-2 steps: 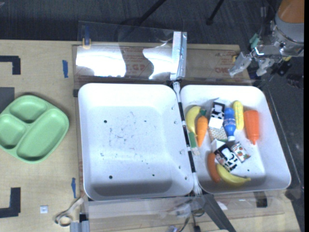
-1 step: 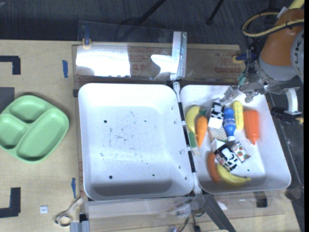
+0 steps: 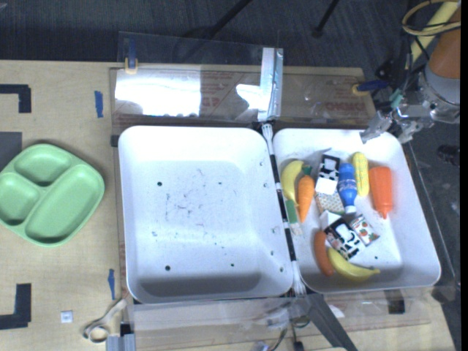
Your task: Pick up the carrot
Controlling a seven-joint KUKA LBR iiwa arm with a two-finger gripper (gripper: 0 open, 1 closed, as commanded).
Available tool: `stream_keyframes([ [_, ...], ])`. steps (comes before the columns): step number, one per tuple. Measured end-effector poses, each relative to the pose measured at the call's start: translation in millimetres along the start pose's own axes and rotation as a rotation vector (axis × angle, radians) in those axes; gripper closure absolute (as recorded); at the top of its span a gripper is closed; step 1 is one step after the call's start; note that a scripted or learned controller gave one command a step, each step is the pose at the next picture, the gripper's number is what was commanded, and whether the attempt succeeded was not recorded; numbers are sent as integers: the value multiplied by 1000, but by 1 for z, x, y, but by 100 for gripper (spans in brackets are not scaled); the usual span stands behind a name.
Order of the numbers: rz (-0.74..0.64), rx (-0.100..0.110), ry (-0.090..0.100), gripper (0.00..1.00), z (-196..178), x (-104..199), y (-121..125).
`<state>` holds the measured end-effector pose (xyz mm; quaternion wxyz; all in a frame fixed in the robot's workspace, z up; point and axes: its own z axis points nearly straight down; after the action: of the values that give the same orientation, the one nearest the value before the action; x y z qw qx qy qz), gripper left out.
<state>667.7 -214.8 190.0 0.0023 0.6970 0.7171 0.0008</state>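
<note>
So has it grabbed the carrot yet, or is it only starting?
Only starting, it seems. The orange tapered carrot lies in the right-hand shallow white bin among bananas and packets. The grey arm's end effector sits at that bin's far right corner, apart from it. Reaching, gripping and lifting remain.

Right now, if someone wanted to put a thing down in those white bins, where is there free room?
The left bin has a bare floor from wall to wall. The right bin is crowded: bananas, a carrot, a blue bottle and an orange bottle fill its middle, leaving thin strips along its right wall and front corner.
</note>
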Motion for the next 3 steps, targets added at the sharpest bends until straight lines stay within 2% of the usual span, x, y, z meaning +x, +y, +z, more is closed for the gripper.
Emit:
stream_keyframes([
  [1, -31, 0, 0, 0, 46, -4, 1],
  [2, -46, 4, 8, 0, 64, 0, 1],
  [3, 163, 3, 3, 0, 104, 31, -38],
])
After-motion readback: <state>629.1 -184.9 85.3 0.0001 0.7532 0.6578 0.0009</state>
